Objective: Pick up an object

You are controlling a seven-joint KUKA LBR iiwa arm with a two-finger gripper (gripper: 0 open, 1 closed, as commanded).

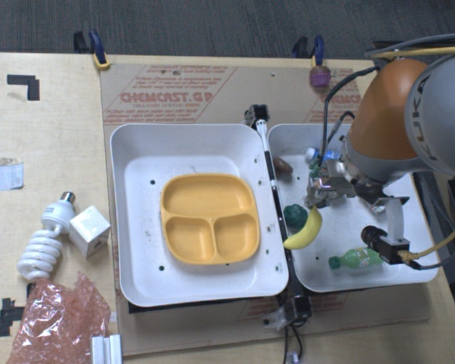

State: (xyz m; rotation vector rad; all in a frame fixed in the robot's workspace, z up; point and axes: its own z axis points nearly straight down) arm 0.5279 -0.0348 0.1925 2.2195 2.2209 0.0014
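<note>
Over the right bin [409,275], the grey arm [409,112] reaches in from the right, its pincer [324,192] low above the bin floor near the left wall. Whether the pincer is released or clenched cannot be told; cables and metal parts hide its tip, and nothing is visibly held.

Just below the pincer lie a banana [306,231] and, touching its left side, a dark green round object [294,216]. A green bottle [356,259] lies on its side nearer the front edge. A small brown object [282,165] sits by the divider.

The left bin [129,203] holds a yellow divided tray [210,218]. On the desk [45,127], a spiral bulb [45,245] lies left of the bins.

This looks like the approach step, before any grasp. The next move likely calls for settling squarely over the banana or green object, then closing and lifting.
</note>
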